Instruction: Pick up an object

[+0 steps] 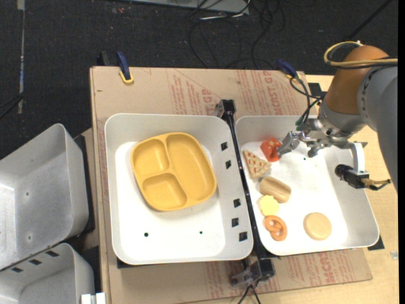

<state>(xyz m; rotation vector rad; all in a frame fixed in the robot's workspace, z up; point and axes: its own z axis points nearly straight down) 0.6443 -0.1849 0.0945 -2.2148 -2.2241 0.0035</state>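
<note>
One red piece [271, 148] lies just left of the gripper [302, 142] — whether it is open or closed I cannot tell.

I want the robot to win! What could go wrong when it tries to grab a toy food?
The gripper sits by the red piece near the bin wall, so it might bump the divider or nudge the piece away. The waffle slice, hot dog and yellow block lie close together, so the fingers could catch two things or push one aside. The round bun looks smooth and may slip out.
</note>
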